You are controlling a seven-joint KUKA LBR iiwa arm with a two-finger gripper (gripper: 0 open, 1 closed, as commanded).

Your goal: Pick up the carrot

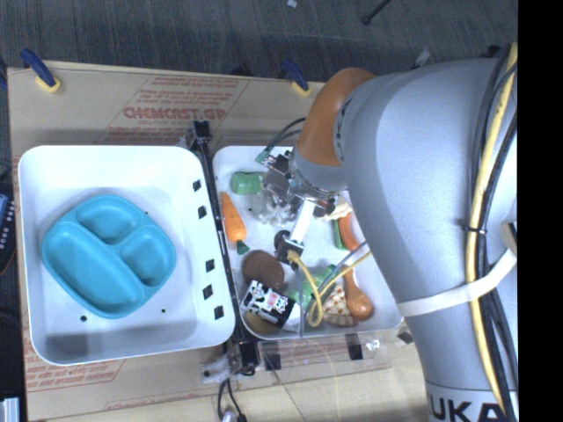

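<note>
The arm's (431, 200) shell looks like smooth, satin grey metal or painted casing, with a glossy orange band (330, 117) above the wrist. Both white bins (35, 236) appear to be smooth moulded plastic with a soft sheen. In the left bin, the turquoise divided tray (106, 253) is smooth, matt plastic. In the right bin (230, 161), the carrot (233, 220) has a smooth, slightly shiny plastic look. The bench top (167, 104) is brown cardboard or paper sheet, matt, printed in red. Yellow cables (489, 130) have a glossy plastic sheath.
</note>
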